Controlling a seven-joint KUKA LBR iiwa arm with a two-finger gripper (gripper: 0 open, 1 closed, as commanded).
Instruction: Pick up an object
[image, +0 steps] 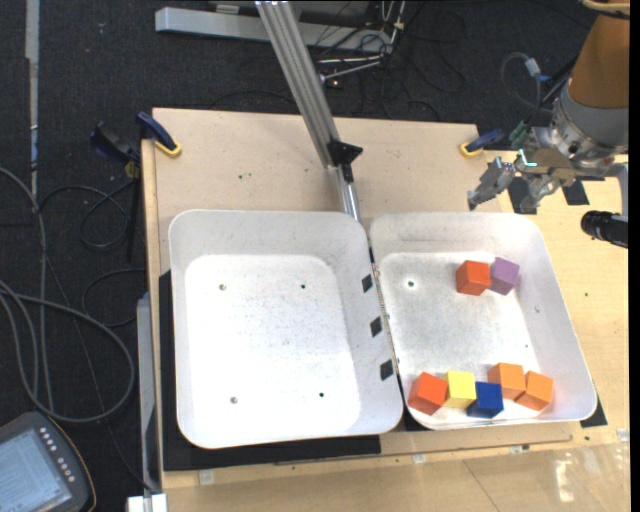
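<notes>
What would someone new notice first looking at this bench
The coloured blocks stand out against the right bin: an orange block touching a purple one near the far side, and a tight cluster along the near rim with a yellow block and a blue block among orange ones. The gripper hangs above the bin's far right corner, beyond the blocks. The left bin is plain speckled white.

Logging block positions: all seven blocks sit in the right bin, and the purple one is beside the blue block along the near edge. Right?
Not quite. The camera view shows the purple block beside an orange block near the far side of the right bin; the blue block sits along the near edge.
</notes>
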